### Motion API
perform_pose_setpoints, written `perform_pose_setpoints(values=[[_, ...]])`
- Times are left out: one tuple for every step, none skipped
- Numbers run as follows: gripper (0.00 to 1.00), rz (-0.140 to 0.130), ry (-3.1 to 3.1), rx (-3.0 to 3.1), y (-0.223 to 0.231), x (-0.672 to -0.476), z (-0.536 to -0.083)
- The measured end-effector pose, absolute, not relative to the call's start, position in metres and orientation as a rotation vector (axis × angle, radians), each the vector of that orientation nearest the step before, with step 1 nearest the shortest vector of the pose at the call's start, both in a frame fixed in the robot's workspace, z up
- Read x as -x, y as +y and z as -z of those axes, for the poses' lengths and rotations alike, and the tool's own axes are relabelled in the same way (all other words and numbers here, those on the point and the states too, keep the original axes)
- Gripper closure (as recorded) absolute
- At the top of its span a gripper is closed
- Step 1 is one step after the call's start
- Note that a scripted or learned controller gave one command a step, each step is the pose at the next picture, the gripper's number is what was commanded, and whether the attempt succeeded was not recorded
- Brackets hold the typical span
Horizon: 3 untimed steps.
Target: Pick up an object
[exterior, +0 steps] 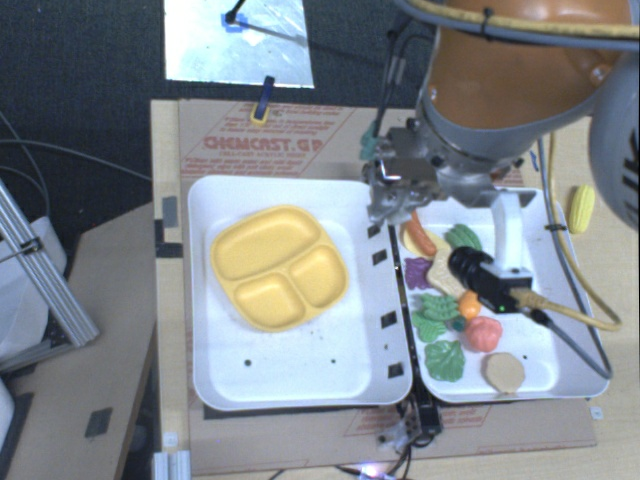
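Nothing is being lifted yet, as far as I am seeing it. The grey robot arm's pincer [388,206] is hanging over the seam between the two bins, at about twelve o'clock of the right-hand shallow white bin [570,383]. I cannot tell whether it is released or clenched, and I am seeing nothing in its grip. So I am judging the whole pick to be still ahead.

The likeliest target is lying just beside it at five o'clock: a slim orange toy carrot [421,237]. Below that a purple plastic grape bunch [416,269], a red toy tomato [483,334], a flat green toy leaf [445,360] and a round tan toy biscuit [503,372] are crowding the same bin. The left-hand shallow white bin [300,368] is holding a yellow three-part plastic plate [278,266].

Both bins are sitting on a brown cardboard sheet with red lettering [300,138], which is resting on a pale counter [110,298]. A yellow toy corn cob [581,208] is lying outside the right bin at three o'clock. Beyond, at twelve o'clock, a shiny silver sheet [240,28] is lying on dark carpet [80,48].
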<state>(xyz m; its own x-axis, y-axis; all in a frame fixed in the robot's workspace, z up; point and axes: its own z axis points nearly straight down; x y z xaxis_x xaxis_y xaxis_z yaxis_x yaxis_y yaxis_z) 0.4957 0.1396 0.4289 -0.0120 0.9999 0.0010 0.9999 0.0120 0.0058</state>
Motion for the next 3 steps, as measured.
perform_pose_setpoints(values=[[1.00,-0.010,2.238,-2.198,0.140,-0.496,-0.440],[1.00,-0.013,2.243,-2.191,0.140,-0.497,-0.451],[1.00,-0.015,2.248,-2.183,0.140,-0.498,-0.461]])
